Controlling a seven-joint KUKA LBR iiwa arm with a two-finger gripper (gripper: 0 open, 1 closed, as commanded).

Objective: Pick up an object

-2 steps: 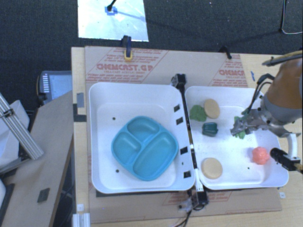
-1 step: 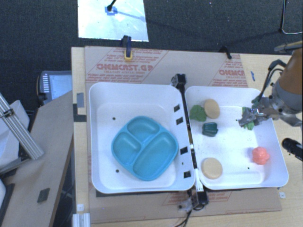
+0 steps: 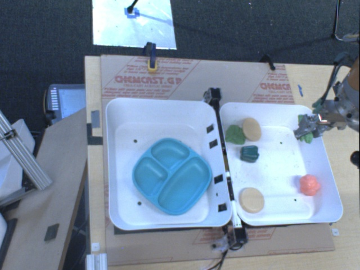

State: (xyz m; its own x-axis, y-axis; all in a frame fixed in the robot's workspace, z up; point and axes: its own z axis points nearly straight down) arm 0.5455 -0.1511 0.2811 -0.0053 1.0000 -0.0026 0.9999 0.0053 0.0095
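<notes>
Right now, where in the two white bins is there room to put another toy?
Right bin: bare floor in the middle, between the dark green piece, pink ball and tan disc. Its top-left is crowded. Left bin: a strip above the blue plate.

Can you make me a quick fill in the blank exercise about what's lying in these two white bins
1. The blue divided plate lies in the ____ bin.
2. The pink ball sits near the right bin's ____ wall.
3. The dark green pepper lies just below the ____ round piece and the light green piece.
4. The gripper is at the right bin's ____ right corner.

Missing words: left; right; tan; upper
</notes>
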